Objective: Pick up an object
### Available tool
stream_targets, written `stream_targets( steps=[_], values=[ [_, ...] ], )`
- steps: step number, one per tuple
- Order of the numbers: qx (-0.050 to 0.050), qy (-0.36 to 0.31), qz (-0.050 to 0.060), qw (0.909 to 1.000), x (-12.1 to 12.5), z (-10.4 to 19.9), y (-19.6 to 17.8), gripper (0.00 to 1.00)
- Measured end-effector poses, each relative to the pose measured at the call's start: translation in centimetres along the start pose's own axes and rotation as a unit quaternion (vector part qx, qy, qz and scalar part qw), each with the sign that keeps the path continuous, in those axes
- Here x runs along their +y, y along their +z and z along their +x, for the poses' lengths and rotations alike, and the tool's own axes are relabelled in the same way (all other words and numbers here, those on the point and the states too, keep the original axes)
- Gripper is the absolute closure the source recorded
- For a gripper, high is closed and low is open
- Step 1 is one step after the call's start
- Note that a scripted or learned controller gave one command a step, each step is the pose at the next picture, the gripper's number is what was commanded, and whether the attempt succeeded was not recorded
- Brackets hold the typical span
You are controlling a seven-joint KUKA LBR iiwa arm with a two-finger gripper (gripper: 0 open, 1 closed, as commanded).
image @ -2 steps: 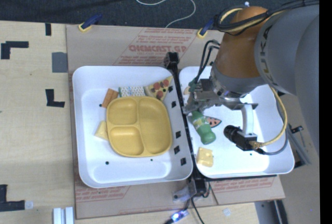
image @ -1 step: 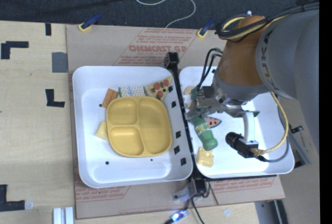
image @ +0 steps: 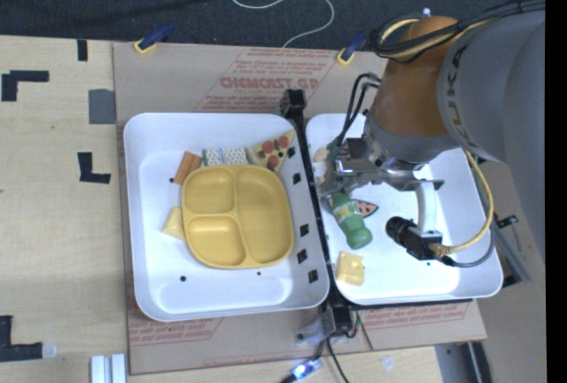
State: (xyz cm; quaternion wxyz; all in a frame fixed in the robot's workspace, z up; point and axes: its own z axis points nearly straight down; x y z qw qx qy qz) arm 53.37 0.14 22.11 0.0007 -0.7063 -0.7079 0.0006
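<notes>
The yellow divided plate (image: 237, 215) filled most of the left bin (image: 146, 222), with small items wedged along its far and left edges; bare floor lay only nearer the camera than the plate. Right of the plate, past the divider (image: 307, 195), the arm's wrist (image: 407, 120) overhung the right bin (image: 474, 279). A green bottle (image: 352, 220) and a yellow piece (image: 351, 269) crowded the divider side; what lay beneath the wrist was probably hidden.

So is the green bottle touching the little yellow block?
Apart. The camera view shows white bin floor between the green bottle and the little yellow block below it.
</notes>
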Motion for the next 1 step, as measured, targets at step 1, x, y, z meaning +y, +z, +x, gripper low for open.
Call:
stream_targets(
  steps=[1],
  values=[
    [-0.001, 0.001, 0.001, 1.0000, -1.28, 0.45, 0.72, 1.00]
  ],
)
